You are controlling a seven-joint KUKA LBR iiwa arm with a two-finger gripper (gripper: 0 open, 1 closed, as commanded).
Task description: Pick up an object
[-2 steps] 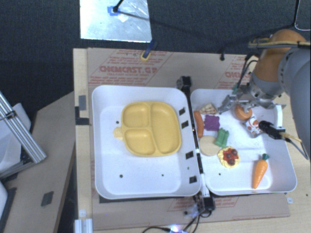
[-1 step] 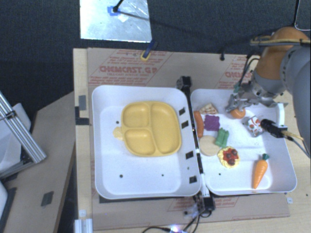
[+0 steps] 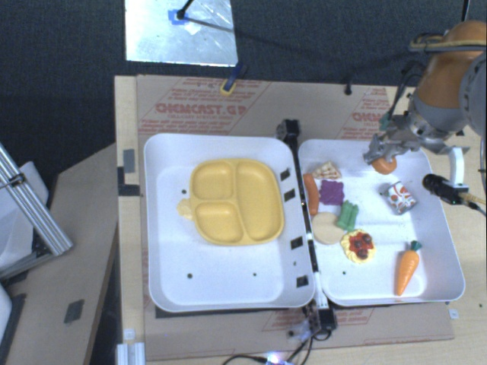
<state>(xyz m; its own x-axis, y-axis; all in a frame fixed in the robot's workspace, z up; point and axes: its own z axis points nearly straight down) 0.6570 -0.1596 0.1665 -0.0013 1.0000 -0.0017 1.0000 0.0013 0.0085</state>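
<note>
My gripper hangs over the back of the right bin, directly above a small orange object that peeks out beneath it. Whether the object sits between the fingers is hidden. In the same bin lie a carrot, a red and white packet, a pizza-like yellow disc, a green piece, a purple piece, a beige round, a sausage and a sandwich wedge.
The left bin holds a yellow divided plate. A black divider with clips separates the bins. A shiny metal sheet lies beyond the bench. An aluminium frame stands at left.
</note>
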